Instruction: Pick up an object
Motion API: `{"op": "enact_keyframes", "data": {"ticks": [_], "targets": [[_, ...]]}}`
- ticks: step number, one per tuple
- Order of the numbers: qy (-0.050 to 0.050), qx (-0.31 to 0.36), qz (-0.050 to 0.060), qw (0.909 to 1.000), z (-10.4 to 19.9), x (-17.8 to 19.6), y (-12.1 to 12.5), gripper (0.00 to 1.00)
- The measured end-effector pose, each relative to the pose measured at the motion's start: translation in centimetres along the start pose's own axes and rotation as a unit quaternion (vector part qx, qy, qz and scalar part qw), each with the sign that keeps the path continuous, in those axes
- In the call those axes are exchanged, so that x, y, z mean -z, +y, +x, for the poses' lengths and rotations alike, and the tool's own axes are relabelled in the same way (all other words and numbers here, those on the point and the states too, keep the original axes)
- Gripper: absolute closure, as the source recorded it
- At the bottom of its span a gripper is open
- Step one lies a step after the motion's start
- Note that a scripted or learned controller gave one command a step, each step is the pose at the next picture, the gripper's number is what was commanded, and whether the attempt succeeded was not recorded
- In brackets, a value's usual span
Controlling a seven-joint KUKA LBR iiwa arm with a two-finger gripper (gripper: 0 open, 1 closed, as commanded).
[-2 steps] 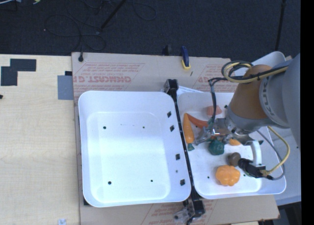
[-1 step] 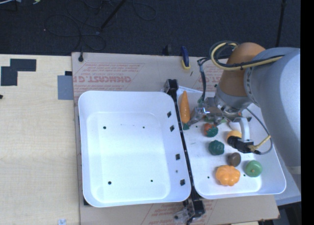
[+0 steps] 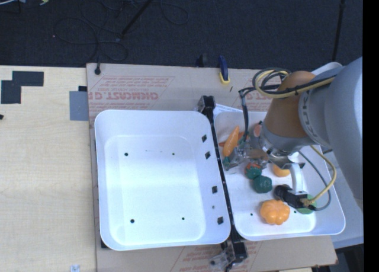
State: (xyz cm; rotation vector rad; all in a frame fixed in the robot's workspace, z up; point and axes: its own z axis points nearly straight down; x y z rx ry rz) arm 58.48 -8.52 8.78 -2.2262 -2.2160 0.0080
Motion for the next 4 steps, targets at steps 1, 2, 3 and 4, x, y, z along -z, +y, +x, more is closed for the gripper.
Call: {"op": "enact_keyframes", "data": {"ticks": [1,2,3,4], "targets": [[-0.001,0.002,0.007,1.0,-0.6,-0.2,3.5,0.0],[0.002,0.002,0.0,1.0,-2.7,0.0,5.9,0.0],[0.002,0.002,0.0,1.0,-4.1,-0.1,5.8,0.0],[0.001,0.002,0.0,1.0,-6.0,0.0,5.9,0.0]]}}
